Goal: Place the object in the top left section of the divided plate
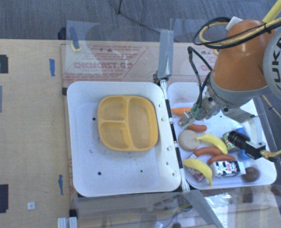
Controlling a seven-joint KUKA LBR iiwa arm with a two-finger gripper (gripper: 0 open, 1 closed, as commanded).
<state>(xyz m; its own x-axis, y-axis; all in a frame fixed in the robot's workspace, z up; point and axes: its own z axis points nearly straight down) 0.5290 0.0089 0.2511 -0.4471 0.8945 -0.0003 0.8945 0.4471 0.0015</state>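
A yellow divided plate point(128, 123) lies in the left bin point(83, 165). It has two small sections on its left and one long section on its right, and nothing lies in them. My gripper point(196, 114) hangs low over the upper left part of the right bin point(266, 175). It is just right of an orange carrot point(179, 111) and just above a short red sausage point(196, 127). I see nothing held in it.
The right bin also holds a beige disc point(188, 139), two bananas point(212, 142) point(198, 169), a longer red sausage point(208, 151), a black-and-white carton point(227, 168) and a brown ball point(251, 174). A ridge point(171, 141) separates the bins. The arm's orange band point(240, 56) overhangs the right bin.
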